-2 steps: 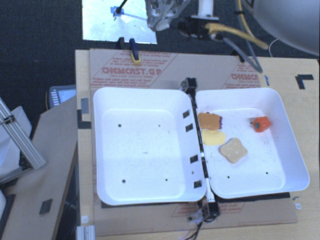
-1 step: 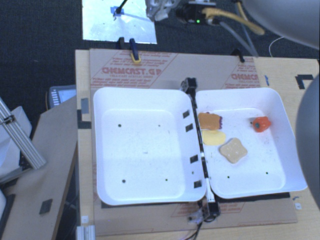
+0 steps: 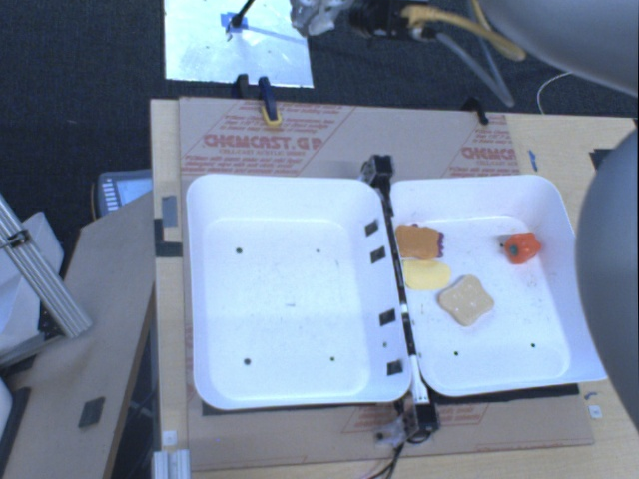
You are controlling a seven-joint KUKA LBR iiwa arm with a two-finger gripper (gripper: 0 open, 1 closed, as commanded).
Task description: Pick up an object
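Several small objects lie in the right bin [image 3: 555, 359]. An orange piece with a purple edge [image 3: 419, 241] sits near the bin's left wall, and a flat yellow piece [image 3: 427, 275] lies just below it. A tan, toast-shaped piece [image 3: 466, 300] rests a little to the lower right of those. A red-orange piece with a green stem [image 3: 520, 247] lies toward the right side. My gripper [image 3: 321, 0] hangs high at the top of the view, above the bench's far edge and well away from both bins, with nothing seen in it.
The left bin [image 3: 200, 297] adjoins the right one along a clipped seam [image 3: 389, 287]. Both rest on a cardboard sheet [image 3: 300, 138]. Yellow hoses [image 3: 469, 23] trail from the wrist. The grey arm [image 3: 609, 267] looms along the right side. A yellow clamp [image 3: 270, 108] grips the far edge.
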